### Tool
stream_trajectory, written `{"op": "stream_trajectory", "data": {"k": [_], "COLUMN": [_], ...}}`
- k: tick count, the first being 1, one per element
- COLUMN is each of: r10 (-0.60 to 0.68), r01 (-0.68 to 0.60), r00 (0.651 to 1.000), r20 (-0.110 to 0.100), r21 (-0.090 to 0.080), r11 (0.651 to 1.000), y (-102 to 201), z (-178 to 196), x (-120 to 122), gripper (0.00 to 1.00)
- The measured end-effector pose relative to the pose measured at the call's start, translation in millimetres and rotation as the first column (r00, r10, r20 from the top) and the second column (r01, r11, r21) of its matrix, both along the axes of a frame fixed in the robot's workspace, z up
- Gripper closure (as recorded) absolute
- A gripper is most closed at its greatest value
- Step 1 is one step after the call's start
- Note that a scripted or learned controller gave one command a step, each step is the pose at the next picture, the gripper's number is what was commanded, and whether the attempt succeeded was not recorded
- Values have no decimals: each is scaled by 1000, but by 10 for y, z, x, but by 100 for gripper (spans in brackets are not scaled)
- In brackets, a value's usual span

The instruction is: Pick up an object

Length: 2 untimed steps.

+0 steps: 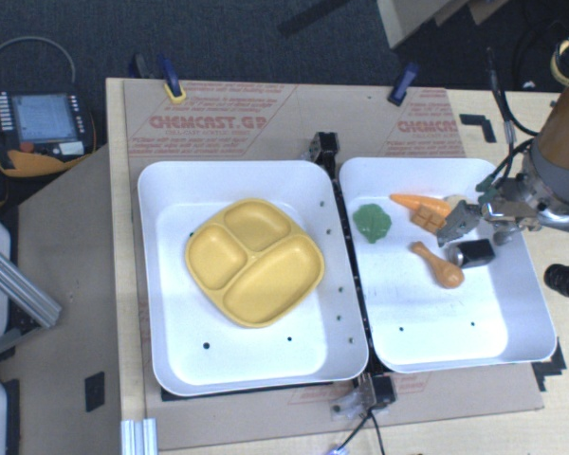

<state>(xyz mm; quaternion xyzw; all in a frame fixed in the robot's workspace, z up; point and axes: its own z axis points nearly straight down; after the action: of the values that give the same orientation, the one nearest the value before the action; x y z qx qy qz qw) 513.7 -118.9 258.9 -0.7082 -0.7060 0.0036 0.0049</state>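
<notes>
The right bin (455, 335) holds a green lumpy toy (372, 222), an orange carrot (417, 200) with a ridged orange piece (429, 219) beside it, and a tan drumstick-shaped toy (439, 266). A small black block (475, 251) lies just right of the tan toy. My gripper (465, 235) reaches in from the right edge and hangs low over the bin's upper right part. It is right beside the ridged orange piece and just above the black block. Nothing is visibly lifted off the bin floor.
The left bin (171, 330) holds a yellow divided plate (255, 260) in its middle. A black clamp (324, 146) sits at the top of the seam between the bins. Cables (504, 112) hang near the arm at the upper right.
</notes>
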Motion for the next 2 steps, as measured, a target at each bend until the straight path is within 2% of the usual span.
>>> {"op": "stream_trajectory", "data": {"k": [1,2], "r10": [3,2], "r01": [-3,-2], "r00": [1000,1000], "r20": [12,5], "r21": [-2,0], "r11": [1000,1000], "y": [3,-71], "z": [58,-541], "x": [22,-1], "gripper": [0,0]}}
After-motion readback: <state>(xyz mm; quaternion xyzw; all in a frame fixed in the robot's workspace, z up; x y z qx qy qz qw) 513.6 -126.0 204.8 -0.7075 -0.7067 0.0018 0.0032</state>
